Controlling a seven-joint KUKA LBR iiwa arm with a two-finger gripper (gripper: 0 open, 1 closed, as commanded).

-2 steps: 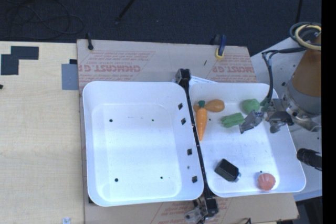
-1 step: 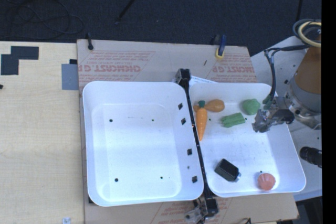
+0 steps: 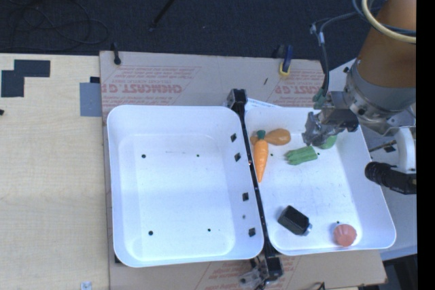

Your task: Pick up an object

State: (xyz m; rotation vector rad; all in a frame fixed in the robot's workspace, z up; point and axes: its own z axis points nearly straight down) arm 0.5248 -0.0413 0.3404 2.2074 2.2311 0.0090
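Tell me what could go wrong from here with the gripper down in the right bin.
1. The gripper sits over a small green object near the bin's back; little of it shows, so a grasp could slip or miss.
2. The green pod-shaped toy lies right beside it and could get nudged or pinched along.
3. The toy carrot and orange piece are close by; a sideways move may knock them.

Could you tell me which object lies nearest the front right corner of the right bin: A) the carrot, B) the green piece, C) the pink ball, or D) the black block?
C: the pink ball sits by that corner of the right bin, with the black block to its left and the carrot farther back.
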